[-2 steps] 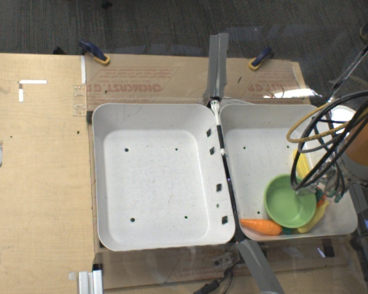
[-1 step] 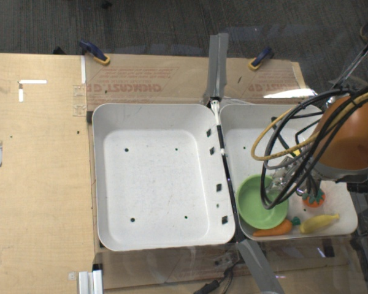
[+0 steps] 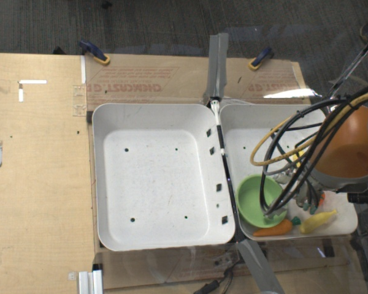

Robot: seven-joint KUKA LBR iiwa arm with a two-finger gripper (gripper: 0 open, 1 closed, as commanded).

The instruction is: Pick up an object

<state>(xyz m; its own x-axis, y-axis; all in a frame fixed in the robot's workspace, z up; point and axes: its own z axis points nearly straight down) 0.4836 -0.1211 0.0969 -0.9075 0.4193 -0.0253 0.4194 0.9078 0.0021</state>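
The pincer (image 3: 297, 202) hangs low in the near part of the right bin (image 3: 245, 133), half lost behind a tangle of black and yellow cables (image 3: 282, 146); whether it is open or closed on anything cannot be told, and nothing can be seen held in it. Close around it lie the likely targets: a green bowl (image 3: 253, 199) just to its left, an orange carrot-like piece (image 3: 273, 229) against the bin's near wall, and a yellow piece (image 3: 318, 220) just beside that. To do this step well, I judge the arm (image 3: 351, 146) should settle on one object, centre over it clear of the bowl's rim and the bin wall, and close squarely before lifting. The left bin (image 3: 104, 176) sits alongside on the worktop (image 3: 37, 164).
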